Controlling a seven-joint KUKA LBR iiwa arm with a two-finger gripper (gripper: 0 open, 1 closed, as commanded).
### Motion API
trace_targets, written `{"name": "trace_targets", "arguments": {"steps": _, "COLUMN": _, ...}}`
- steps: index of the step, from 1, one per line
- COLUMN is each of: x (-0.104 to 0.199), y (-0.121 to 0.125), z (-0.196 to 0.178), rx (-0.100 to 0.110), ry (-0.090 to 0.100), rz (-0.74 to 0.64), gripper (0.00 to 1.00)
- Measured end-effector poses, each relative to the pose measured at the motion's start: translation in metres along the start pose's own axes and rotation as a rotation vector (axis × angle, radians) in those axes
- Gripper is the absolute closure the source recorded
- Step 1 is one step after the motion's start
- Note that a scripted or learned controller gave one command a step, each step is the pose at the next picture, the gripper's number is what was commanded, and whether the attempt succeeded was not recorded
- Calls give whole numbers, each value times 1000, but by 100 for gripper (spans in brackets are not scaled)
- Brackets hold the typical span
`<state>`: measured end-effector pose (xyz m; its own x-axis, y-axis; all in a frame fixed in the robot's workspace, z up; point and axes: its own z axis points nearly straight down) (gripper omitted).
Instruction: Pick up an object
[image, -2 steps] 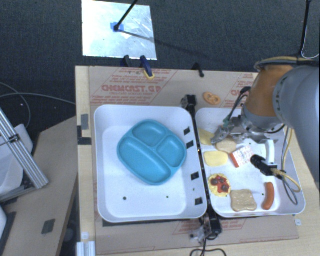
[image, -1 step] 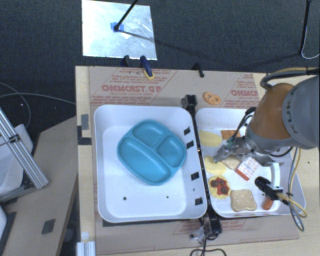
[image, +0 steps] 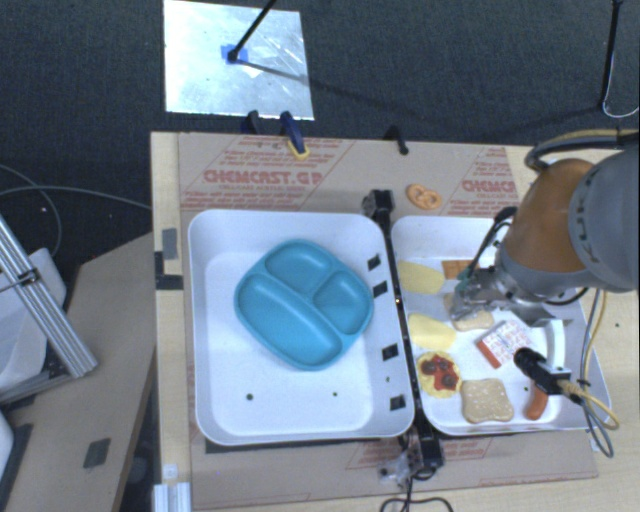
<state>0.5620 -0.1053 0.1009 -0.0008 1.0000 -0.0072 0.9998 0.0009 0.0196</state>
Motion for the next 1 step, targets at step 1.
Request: {"name": "trace_targets", "arguments": {"steps": 1, "x": -84, "y": 61, "z": 13, "rx": 5, "ry": 2, "rz": 2, "gripper": 100}}
